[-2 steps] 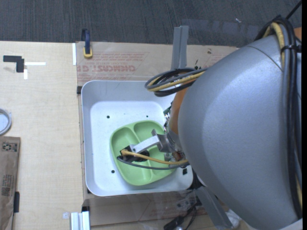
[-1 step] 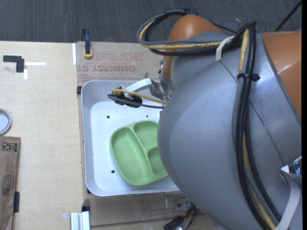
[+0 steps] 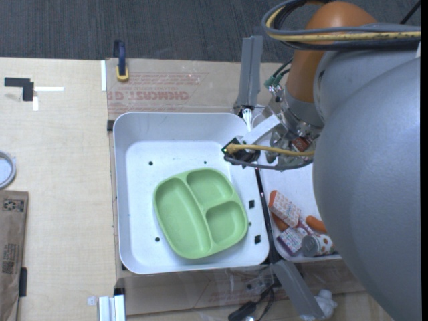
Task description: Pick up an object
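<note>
A green three-compartment plate lies flat in the left white bin, toward its near side. In the right bin I see a red-and-white packet, an orange item and a grey-capped object bunched at the near end. My gripper hangs over the far end of the right bin, close to the wall between the bins. The grey arm covers most of the right bin and the gripper's lower part. I see nothing held in it.
Cardboard lies behind the bins, with a blue-and-yellow clamp on it. On the bench to the left are a tape roll and a brown packet. Cables and a grey bracket sit in front of the bins.
</note>
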Available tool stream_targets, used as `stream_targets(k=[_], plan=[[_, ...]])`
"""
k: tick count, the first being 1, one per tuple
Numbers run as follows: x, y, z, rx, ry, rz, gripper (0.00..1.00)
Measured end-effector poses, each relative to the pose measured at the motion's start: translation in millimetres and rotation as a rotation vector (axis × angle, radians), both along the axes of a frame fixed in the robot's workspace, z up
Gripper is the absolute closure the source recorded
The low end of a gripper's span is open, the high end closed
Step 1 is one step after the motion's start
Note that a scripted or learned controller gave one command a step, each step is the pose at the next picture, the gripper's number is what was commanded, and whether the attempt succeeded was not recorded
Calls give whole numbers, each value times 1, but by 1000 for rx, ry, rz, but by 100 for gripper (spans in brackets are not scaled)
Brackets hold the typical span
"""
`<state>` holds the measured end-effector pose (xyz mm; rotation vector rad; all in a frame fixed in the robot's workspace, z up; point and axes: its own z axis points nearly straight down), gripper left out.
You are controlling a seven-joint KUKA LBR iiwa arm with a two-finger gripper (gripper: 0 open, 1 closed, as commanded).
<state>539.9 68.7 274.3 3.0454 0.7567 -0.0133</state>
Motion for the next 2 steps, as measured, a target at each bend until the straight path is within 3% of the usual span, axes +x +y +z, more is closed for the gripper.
stream_targets(k=[1,2], plan=[[-63,-13,-86,2,2,-13,100],[-53,37,-102,0,0,-152,100]])
